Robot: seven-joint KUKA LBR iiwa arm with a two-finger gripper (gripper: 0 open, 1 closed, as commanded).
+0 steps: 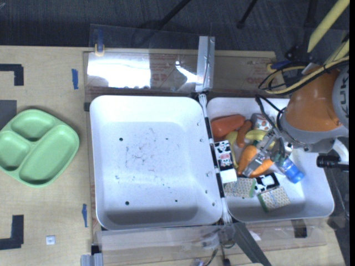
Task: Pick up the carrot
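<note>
The carrot [247, 156] is an orange tapered piece lying in the left half of the right bin [310, 204], among other play food. My gripper [263, 156] comes down from the grey arm with the orange band [313, 107] and sits right over the carrot's right end, touching or just above it. More orange [266, 165] shows on the gripper's lower right side; whether it belongs to the carrot is unclear. The gripper hides part of the pile beneath it.
A red-orange sausage-like piece [226, 124], a yellow banana [255, 134], a blue bottle [291, 170], a black-and-white patterned block [223, 153] and small cartons [274, 197] crowd the right bin. The left bin [150, 159] lies beside it. A green divided plate [36, 147] sits far left.
</note>
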